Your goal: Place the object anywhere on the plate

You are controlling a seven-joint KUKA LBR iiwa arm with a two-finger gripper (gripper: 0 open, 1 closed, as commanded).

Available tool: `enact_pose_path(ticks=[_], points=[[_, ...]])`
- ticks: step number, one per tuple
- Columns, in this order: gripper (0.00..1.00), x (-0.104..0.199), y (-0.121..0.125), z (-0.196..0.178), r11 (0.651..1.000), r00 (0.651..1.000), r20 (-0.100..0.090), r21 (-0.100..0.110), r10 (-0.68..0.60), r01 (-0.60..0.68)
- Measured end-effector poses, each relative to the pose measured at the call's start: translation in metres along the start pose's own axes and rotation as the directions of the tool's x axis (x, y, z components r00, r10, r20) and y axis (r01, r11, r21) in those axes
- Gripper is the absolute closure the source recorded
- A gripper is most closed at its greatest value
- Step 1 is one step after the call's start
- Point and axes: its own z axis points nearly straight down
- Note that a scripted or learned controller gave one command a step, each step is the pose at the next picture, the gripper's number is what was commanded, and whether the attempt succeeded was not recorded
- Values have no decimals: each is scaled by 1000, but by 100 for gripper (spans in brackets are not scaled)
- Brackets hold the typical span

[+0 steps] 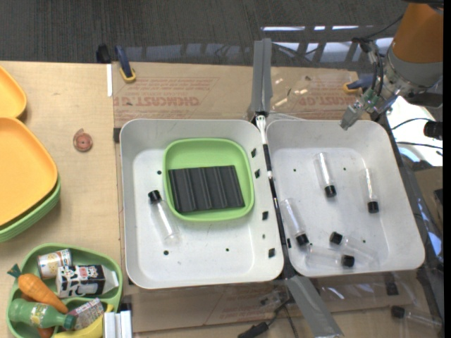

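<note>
Inventory as I see it from the overhead cam:

- Arm: enters top right, orange band visible. End effector (352,117) sits over the far rim of the right bin (402,153), tilted down-left. Too small and blurred for me to tell whether it's open or closed; nothing visibly in its grip.
- Right bin contents: approx. five clear tubes w/ black caps. One upright-ish near centre (325,174), one by the right wall (369,189), one at the left wall (293,224), two overlapping near the front edge (335,252).
- Left bin (134,210): green plate (208,153) w/ a dark ribbed insert (206,188), set toward the far half. One more capped tube (161,215) lies on the bin floor just left of the plate, not on it.
- Desk, left side: stacked yellow/green dishes (25,174), small round reddish item (84,141), green bowl (113,277) of toy food at front left.
</note>
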Motion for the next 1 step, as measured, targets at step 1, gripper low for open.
enact_pose_path(ticks=[1], points=[[100, 43, 27, 2, 969, 969, 0, 0, -249, 249]])
